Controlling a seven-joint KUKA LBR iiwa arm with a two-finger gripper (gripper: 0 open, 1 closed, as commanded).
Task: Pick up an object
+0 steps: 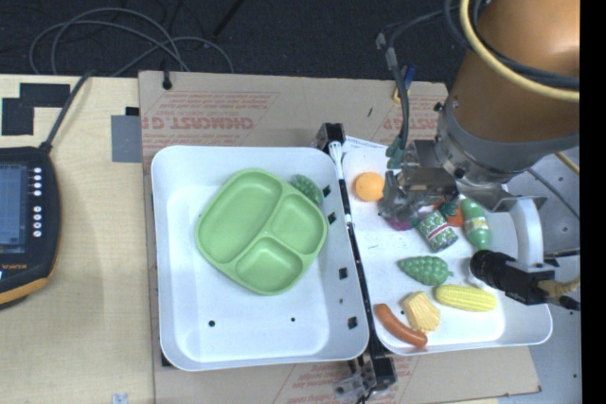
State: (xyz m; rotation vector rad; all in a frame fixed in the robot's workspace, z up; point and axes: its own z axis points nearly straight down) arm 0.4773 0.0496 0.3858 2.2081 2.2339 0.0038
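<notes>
Pendant (19, 213) sits on bench far left. Left bin (175, 317) holds green divided plate (260, 232), dark green toy (305, 187) at its far right edge. Right bin (530, 331) holds the pickable toys: orange ball (369, 186) far left, sausage (400, 324) near left, knobbly green toy (424, 270) mid, corn cob (464, 298) right of it. Gripper (398, 199) is low beside ball, just over purple toy (405, 219); grip state cannot be told. Green can (437, 229) and green bottle (473, 224) lie right of gripper.
</notes>
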